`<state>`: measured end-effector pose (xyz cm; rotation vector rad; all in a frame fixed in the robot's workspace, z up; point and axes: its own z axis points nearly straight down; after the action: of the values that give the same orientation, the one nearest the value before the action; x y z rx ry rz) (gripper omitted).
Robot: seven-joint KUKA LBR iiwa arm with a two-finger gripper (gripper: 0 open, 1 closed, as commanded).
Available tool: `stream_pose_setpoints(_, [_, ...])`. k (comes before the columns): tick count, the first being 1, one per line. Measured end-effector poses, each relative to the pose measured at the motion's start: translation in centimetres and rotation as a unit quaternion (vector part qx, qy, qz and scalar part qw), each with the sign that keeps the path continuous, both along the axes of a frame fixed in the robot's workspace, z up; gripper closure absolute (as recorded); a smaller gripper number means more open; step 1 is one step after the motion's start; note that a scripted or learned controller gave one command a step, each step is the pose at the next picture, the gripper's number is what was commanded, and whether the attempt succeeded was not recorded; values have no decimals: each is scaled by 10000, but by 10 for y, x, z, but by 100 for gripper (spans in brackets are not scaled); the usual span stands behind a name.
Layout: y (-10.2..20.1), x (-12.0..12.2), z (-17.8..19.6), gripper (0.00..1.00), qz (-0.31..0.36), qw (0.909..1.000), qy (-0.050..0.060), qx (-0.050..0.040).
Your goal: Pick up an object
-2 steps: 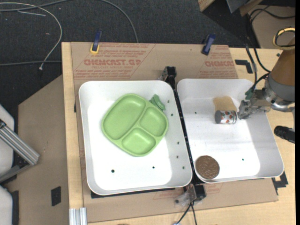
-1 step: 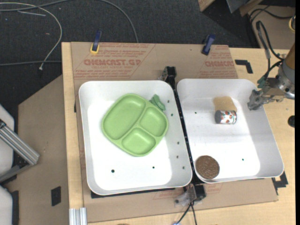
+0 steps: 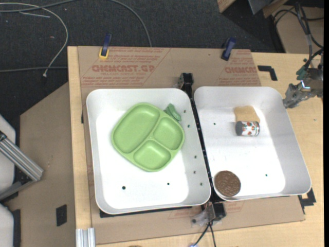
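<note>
the left bin is a shallow white tray with rounded corners, and a light green divided plate lies flat in its upper middle, smooth moulded plastic with three compartments, turned at an angle; a small darker green scrap touches its upper right rim, too small to name. the right bin sits edge to edge with the first. in its upper part a tan block, sponge-like by its matt look, rests against a small can lying on its side with a printed label; well apart, at the bin's near left corner, a flat brown disc sits close to the wall. these three loose things are the likely candidates for a pick; the can and block touching each other would probably make a clean grasp harder, while the disc's thinness and nearness to the wall look awkward too. the gripper hangs at the right bin's upper right rim, outside the objects, with nothing between it and holding nothing visible; how far open it is i cannot tell.
</note>
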<state>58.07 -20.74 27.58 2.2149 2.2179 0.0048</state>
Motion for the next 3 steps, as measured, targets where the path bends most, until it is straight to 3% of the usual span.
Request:
stream_pose_setpoints(1, [0, 1, 14, 100, 0, 10000, 13, 6])
stream_pose_setpoints(3, [112, 25, 2, 100, 25, 10000, 26, 22])
